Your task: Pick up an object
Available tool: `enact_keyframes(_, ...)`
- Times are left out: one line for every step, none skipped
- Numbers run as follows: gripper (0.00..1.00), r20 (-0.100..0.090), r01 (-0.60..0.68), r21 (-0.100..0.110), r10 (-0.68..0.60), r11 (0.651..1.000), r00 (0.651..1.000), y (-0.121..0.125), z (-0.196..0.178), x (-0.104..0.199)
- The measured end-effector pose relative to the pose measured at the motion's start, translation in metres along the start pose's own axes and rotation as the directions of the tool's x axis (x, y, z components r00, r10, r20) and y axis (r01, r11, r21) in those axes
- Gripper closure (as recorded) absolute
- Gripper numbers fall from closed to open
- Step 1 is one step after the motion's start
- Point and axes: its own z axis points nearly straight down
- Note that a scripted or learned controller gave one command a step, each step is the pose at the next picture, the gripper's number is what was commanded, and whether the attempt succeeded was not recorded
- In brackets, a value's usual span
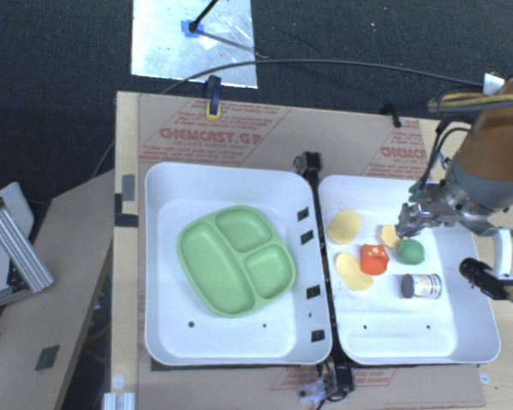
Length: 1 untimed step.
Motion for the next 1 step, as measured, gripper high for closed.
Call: enact_keyframes(1.00,0.000,-0.001,0.001,0.001,1.000,1.000,0.0106,0.0096,0.0491)
